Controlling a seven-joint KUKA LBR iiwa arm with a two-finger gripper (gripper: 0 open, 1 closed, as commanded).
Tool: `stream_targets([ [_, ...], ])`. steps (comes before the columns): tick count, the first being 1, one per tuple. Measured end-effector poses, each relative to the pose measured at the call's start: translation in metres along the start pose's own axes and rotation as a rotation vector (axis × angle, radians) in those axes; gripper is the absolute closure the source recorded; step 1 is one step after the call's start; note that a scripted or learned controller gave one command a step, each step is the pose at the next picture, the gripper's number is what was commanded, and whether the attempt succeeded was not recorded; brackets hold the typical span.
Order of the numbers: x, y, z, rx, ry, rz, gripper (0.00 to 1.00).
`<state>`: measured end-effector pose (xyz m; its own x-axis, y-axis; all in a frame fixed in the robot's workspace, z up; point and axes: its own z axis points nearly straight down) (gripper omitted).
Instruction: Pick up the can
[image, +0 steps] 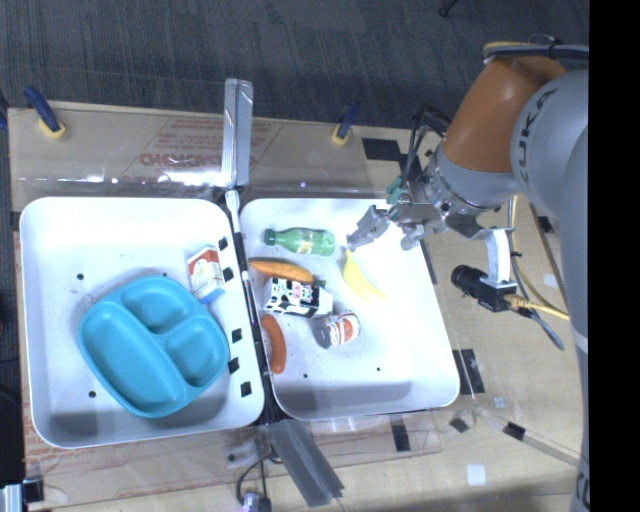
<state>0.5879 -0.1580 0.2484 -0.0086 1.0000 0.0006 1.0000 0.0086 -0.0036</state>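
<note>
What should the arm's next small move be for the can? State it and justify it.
Probably shift the end effector toward the near side of the right bin until it is above the can. The can lies on its side near the bin's middle, apart from the end effector, which hangs near the far edge by the banana.

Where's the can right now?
The can lies on its side in the right bin, near its middle, just right of the cow-print carton and below the banana.
</note>
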Motion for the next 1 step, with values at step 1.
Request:
stream_targets([
  [1, 0.0478, -0.0532, 0.0926, 0.003, 0.0, 0.335, 0.0],
])
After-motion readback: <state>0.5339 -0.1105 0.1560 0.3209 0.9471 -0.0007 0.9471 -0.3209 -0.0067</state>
